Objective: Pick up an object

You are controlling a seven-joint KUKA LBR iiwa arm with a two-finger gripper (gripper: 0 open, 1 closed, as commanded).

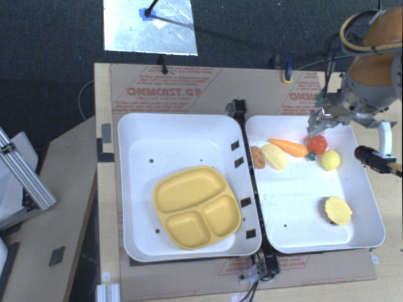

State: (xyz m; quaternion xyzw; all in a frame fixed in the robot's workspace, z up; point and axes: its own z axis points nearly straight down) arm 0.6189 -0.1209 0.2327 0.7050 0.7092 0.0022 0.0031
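From my screen I see the table [189, 80] with two white bins side by side. The left bin [135, 168] holds a yellow tray [196, 206] with three compartments, lying in the near half of the bin.

The right bin [365, 225] holds the small food toys. Near its far left part there is a brownish sausage-like piece [258, 157] just beside the wall between the bins. To the right of it lies a pale yellow piece [275, 157], and an orange carrot [288, 147] touches it at the far side. Further right is a red tomato [317, 144] with a small green part beside it, and then a yellow lemon [330, 160] just beside the tomato. A flat yellow piece [338, 210] lies alone in the near right part of the bin, well apart from the others.

The arm [371, 74] reaches in from the right, over the far right corner of the right bin. The hand [317, 128] points down and hangs just above the red tomato, at its far side. I cannot tell from this view how the hand is set, and I see nothing held in it. All the toys lie on the floor of the bin.

Far from the bins, a shiny metal sheet [150, 19] lies on the dark floor.
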